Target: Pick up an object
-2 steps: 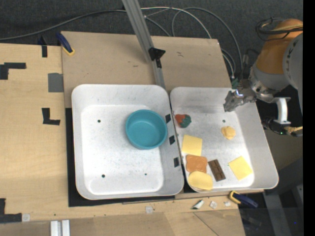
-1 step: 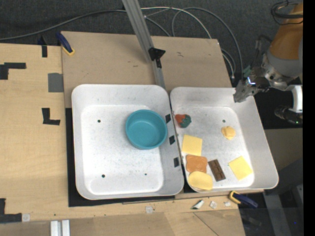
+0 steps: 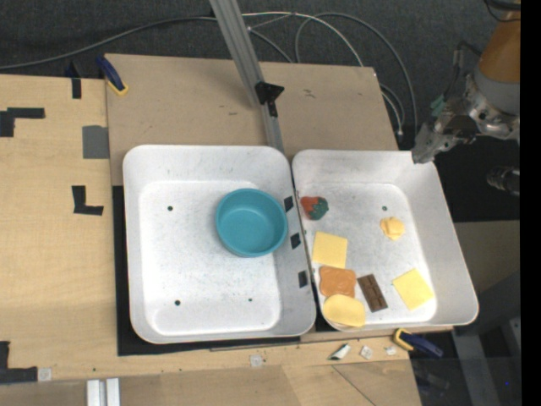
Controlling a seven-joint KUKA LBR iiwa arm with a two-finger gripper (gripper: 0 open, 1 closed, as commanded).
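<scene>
Yellow clamp (image 3: 414,342) front edge; blue bowl (image 3: 250,222) left bin; hand (image 3: 425,148) by right bin (image 3: 439,201) corner.

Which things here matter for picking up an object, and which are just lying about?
Job: tool, blue bowl, red and green piece, small yellow piece, two yellow squares, orange block, brown bar, pale yellow lump.

Lying about: cables, metal pole, clamps.

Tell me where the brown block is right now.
The brown block lies near the front edge of the right bin, between the orange piece and pale yellow lump on one side and a yellow square on the other.
</scene>
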